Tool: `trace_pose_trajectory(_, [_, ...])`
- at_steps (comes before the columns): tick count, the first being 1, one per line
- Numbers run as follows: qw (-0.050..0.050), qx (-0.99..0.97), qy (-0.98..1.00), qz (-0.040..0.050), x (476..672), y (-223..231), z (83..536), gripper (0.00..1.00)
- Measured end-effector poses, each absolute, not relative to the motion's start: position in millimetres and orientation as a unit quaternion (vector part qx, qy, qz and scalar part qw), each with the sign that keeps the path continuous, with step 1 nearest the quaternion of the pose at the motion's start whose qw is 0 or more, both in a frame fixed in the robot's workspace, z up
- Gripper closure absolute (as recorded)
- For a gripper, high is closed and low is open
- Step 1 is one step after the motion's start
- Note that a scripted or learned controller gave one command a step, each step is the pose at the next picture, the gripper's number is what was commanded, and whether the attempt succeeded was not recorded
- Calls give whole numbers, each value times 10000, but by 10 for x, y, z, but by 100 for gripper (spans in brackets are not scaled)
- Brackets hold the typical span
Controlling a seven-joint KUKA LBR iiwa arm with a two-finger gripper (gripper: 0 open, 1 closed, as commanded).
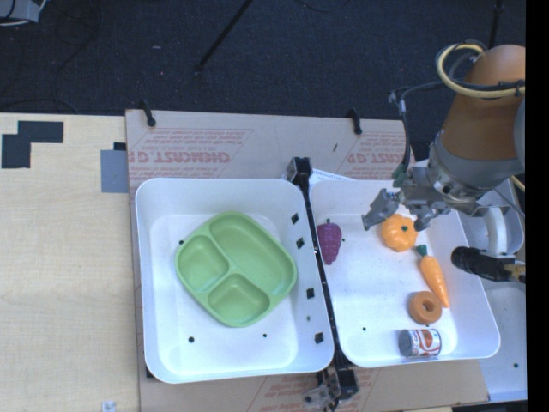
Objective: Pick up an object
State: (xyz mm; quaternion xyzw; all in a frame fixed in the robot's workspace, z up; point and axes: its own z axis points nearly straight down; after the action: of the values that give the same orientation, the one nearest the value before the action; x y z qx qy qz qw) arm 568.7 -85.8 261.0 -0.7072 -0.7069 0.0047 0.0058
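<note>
Nothing lifted yet: claw (397, 212) hangs open right above the orange toy pumpkin (399, 233) in the right bin (360, 350), one finger beside it, so closing and raising remain.

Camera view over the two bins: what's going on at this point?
A grey arm with an orange band reaches in from the right, its gripper low over the right bin, right at a small orange pumpkin-like toy. Nothing is visibly lifted. A carrot, a doughnut, a small can and a purple grape bunch lie in the same bin. The left bin holds a green divided plate.
</note>
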Motion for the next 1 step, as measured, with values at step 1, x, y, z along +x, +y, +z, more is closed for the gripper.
trace_pose_trajectory(1, [15,-7067,-7075,10,5706,-859,2673,0])
